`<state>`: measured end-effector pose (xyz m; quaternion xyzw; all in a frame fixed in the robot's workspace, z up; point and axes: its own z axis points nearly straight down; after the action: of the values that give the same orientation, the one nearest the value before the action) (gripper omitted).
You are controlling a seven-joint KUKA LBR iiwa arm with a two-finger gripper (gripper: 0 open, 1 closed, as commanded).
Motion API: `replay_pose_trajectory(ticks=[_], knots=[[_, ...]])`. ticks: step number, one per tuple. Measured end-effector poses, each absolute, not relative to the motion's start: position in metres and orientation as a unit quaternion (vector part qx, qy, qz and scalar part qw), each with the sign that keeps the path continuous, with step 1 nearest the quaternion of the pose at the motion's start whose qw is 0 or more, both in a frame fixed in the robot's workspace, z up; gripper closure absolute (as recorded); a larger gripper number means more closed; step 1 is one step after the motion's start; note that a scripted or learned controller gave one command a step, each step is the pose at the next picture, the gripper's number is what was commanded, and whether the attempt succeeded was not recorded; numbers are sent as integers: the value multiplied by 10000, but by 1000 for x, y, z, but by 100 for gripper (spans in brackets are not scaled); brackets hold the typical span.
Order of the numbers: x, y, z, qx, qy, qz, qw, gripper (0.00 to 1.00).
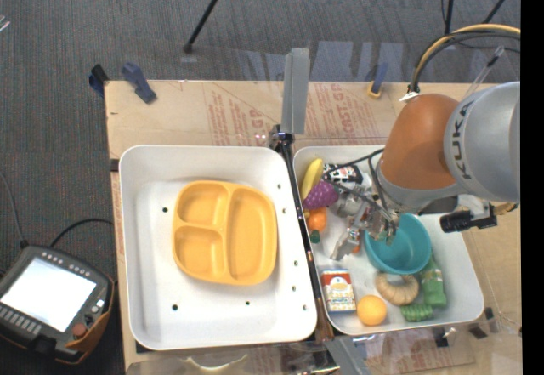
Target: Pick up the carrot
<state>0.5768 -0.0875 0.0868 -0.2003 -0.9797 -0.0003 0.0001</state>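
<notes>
Grey carpet surrounds a cardboard-topped desk (212, 110) carrying two white bins. The left bin (140, 195) holds a yellow divided plate (225, 231) near its middle. The arm (450, 144) leans over the right bin (472, 288), its gripper (357, 224) low above that bin's centre (whether it is open or closed cannot be told). A teal bowl (408, 250) sits beside it toward the right wall. The carrot (316, 222) lies against the right bin's left wall, just below purple grapes (321, 193) and a banana (311, 174). Near the front edge lie a small carton (339, 290) and an orange (371, 310).
</notes>
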Motion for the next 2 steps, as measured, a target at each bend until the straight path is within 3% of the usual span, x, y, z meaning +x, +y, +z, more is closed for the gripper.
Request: replay_pose_trajectory(ticks=[1,2], knots=[[559,-80,86,-2333,-9724,-3,18,0],[559,-79,86,-2327,-9726,-2,18,0]])
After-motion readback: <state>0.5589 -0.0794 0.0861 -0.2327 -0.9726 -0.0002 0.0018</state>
